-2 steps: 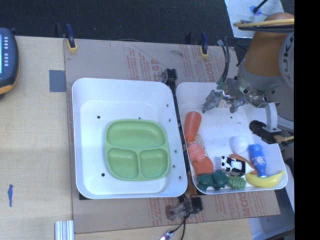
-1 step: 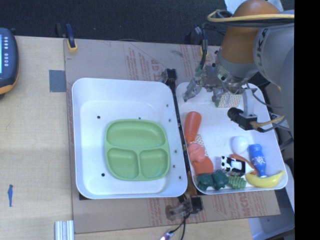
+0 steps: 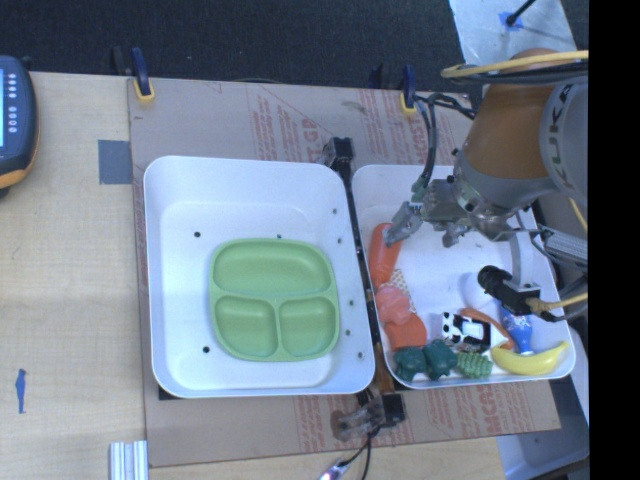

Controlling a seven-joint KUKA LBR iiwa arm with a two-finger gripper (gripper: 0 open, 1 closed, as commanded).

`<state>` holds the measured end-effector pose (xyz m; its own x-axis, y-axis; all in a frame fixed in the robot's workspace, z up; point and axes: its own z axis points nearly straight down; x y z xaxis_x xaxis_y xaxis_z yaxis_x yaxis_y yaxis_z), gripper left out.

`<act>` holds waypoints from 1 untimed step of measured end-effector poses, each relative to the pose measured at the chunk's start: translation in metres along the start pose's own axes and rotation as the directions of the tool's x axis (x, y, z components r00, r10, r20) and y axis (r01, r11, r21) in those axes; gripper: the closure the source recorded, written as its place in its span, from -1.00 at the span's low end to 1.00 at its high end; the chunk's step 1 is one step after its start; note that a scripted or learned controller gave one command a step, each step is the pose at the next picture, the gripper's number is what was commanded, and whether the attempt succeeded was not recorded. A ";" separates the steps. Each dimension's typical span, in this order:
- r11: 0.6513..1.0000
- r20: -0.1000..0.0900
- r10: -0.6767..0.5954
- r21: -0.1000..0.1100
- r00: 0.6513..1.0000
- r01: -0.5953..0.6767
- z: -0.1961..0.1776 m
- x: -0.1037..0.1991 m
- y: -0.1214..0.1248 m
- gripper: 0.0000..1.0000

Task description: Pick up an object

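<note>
A: Where are the jaws [image 3: 428, 223] of the arm [image 3: 515, 138]?

B: They hang over the upper part of the right bin [image 3: 448, 180], above its bare white floor. Whether they are open or closed, one cannot tell; the wrist hides much of them. Nothing is seen between them.

A: And the things to pick?

B: All lie in the right bin. An orange piece [image 3: 383, 253] stands along its left wall, just beside the jaws. Below it is a pink object [image 3: 397, 303], then a red-orange one [image 3: 407, 332]. Along the lower wall lie a dark green toy [image 3: 428, 359], a small green piece [image 3: 475, 365] and a yellow banana [image 3: 530, 358]. A black and white toy [image 3: 460, 328] is just above these.

A: And the left bin [image 3: 175, 268]?

B: It holds a green divided plate [image 3: 273, 299], flat, well apart from the right bin's things. Both bins rest on the desk [image 3: 70, 298].
</note>
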<state>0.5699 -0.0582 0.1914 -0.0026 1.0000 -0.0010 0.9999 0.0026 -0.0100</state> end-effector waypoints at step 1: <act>1.000 0.002 -0.001 -0.007 1.000 0.001 0.091 -0.036 0.058 -1.00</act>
<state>0.6268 -0.0940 0.0994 -0.0033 1.0000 -0.0035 1.0000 0.0033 -0.0026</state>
